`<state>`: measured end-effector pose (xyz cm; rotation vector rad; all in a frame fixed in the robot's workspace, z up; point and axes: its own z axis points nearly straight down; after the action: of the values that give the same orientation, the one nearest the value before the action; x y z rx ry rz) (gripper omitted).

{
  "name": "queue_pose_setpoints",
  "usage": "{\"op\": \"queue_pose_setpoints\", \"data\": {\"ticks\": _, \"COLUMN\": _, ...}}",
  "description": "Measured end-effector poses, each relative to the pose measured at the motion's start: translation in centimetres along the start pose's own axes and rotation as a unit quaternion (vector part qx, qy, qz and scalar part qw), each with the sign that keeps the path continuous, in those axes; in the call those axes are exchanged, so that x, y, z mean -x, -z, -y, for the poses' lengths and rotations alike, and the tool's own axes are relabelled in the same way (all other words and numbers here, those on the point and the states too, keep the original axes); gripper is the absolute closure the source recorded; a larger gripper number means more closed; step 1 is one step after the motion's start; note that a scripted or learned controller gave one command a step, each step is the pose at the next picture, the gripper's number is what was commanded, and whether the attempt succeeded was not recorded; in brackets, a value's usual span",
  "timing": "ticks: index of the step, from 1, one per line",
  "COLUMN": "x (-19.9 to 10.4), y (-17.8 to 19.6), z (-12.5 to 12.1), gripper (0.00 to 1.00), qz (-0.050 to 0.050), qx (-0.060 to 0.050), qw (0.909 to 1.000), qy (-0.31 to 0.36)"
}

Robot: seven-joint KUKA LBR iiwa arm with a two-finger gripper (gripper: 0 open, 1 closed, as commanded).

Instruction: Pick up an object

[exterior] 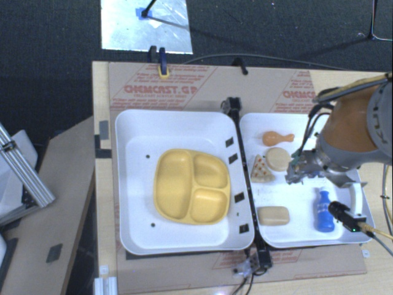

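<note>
Gripper (296,172) low inside right bin (307,238), just right of round beige disc (277,158) (finger state impossible to tell). Orange drumstick toy (276,138) behind disc, wedge (261,169) left of it, tan block (273,215) in front, blue bottle (323,211) front-right. Yellow divided plate (191,185) in left bin (138,165).

Likely lab: clamped bench (202,82), bins (178,128)

Arm (359,125) cut off at right edge; pincer (297,172) blurred.
</note>
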<state>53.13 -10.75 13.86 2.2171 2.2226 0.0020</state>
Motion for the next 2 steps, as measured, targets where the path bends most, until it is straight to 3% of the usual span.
{"op": "queue_pose_setpoints", "data": {"ticks": 2, "x": -0.8, "y": 10.2, "z": -0.5, "gripper": 1.0, "qz": 0.0, "qx": 0.002, "qw": 1.0, "qy": 0.001}}
